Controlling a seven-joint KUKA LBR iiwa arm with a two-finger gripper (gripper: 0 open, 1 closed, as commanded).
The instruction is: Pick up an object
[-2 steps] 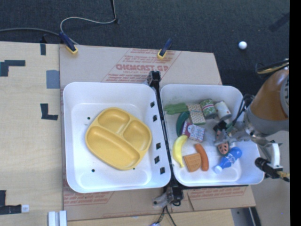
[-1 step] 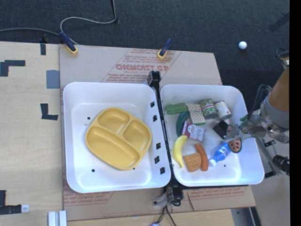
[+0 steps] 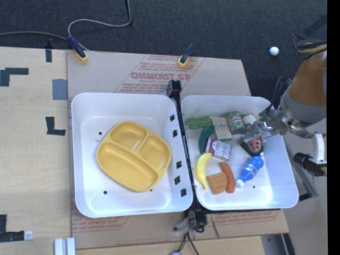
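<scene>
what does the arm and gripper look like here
The arm is a thick rounded grey body with a broad orange band above the wrist. At its end sits a small gripper of silvery metal with dark parts. A thin dark cable runs up beside the wrist, and a black and white fitting sticks out lower down on the arm's right.

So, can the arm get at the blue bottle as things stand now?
Probably yes. The blue bottle lies uncovered near the right bin's outer side, and the gripper hangs just above it in the view, with a watermelon slice between.
</scene>
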